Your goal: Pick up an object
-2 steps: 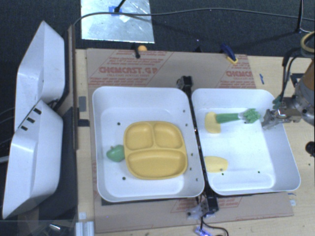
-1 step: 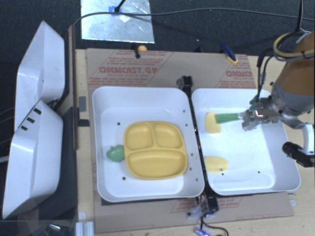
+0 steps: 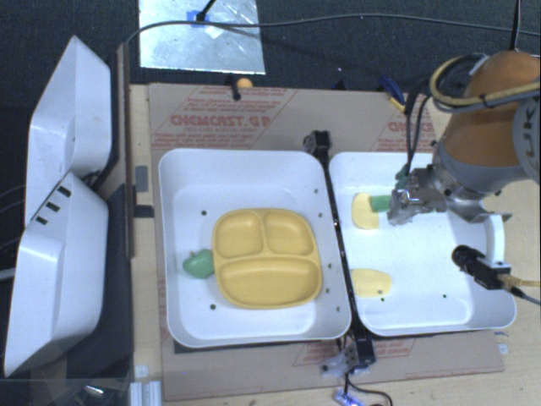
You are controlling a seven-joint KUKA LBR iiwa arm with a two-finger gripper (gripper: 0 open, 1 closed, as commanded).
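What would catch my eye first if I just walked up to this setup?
Probably the big yellow divided tray in the left bin, with a small green piece at its left edge. Next, the grey and orange arm reaching in from the right, its claw low over the right bin beside a pale yellow piece.
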